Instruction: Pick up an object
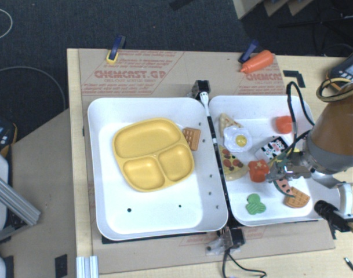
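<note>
The gripper (279, 171) hangs low over the right bin (246, 218), among a group of small toy foods, and the wrist covers its tip, so I cannot tell how wide it stands or if it has hold of anything. The thing nearest to it is the red tomato-like piece (258, 170), just beside the gripper on the side away from the arm; this is probably the object to pick. Directly under the tip there is a watermelon slice (282, 185), and a little further toward the near rim lies a brown waffle piece (297, 199). Beyond the gripper, toward the far rim, are a black and white piece (273, 147) and an orange-red block (283, 123). Further from the arm lie a pizza slice (231, 164), a fried egg (239, 138) and a green piece (255, 204). Well apart, in the left bin (101, 155), rests a yellow divided plate (153, 154) with a small waffle (191, 138) at its edge. I judge the red piece to be light, stiff plastic, rounded and a little slippery, so it may roll or squeeze out. It is better to take it across its widest middle from above. The close neighbours leave little room, and one may be pushed or caught.
</note>
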### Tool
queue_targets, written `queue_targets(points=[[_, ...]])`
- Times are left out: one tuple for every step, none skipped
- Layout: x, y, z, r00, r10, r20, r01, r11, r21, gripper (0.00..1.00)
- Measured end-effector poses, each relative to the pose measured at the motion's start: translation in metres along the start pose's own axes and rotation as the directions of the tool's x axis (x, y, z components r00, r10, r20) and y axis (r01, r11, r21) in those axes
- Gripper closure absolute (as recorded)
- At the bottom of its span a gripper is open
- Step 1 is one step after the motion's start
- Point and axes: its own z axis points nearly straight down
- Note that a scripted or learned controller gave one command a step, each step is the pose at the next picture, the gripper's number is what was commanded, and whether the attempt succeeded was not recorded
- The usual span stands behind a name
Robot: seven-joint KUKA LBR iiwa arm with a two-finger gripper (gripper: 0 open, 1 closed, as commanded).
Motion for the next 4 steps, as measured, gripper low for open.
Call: queue_targets(points=[[0.001,0.0,-0.043,1.0,-0.001,0.0,0.001,1.0,-0.001,1.0],[0.0,0.001,-0.091,1.0,-0.001,0.0,0.001,1.0,-0.002,1.0],[0.051,0.004,-0.099,1.0,-0.006,-0.003,0.006,1.0,0.001,1.0],[0.089,0.009,-0.078,1.0,-0.004,-0.004,0.004,1.0,0.008,1.0]])
